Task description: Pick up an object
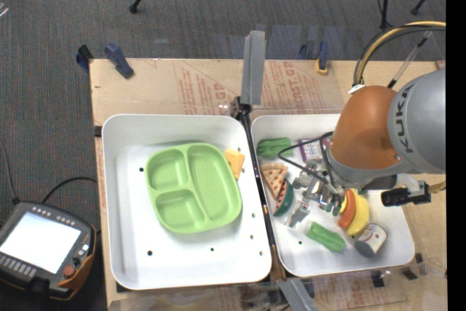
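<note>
My gripper (297, 198) is down inside the right bin (393, 255), left of its middle, and stands open with nothing held between its fingers. One finger (297, 217) points toward the bin's front left. Just left of the fingertips lie a toy pizza slice (272, 180) and a dark green-edged piece (285, 200). A green pickle-like toy (325, 237) lies in front of the gripper. A red, orange and yellow toy (355, 213) sits to its right. The orange wrist band hides the bin's middle back.
A green toy (273, 148) and a purple-white packet (313, 151) lie at the right bin's back. A small can (371, 239) rests at its front right. The left bin (124, 251) holds a green divided plate (193, 187) and an orange wedge (234, 162).
</note>
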Tool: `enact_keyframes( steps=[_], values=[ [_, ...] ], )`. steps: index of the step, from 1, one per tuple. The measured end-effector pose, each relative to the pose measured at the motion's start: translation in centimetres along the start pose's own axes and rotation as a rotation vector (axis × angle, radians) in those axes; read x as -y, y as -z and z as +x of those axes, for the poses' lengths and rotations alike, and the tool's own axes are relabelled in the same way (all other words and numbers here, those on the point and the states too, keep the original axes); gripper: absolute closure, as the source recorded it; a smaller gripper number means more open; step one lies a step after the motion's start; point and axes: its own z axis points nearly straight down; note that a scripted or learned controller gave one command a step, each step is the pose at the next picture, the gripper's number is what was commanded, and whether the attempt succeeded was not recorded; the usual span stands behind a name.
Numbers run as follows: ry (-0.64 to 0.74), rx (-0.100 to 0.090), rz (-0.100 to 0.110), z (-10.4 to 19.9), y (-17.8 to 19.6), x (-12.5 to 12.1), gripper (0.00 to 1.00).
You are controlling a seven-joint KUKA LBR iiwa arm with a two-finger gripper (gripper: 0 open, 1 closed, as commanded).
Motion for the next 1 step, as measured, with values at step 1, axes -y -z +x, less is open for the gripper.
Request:
enact_keyframes(
  steps=[1],
  values=[
    [0.156, 0.001, 0.001, -6.80, 0.02, -3.14, 0.00]
  ],
)
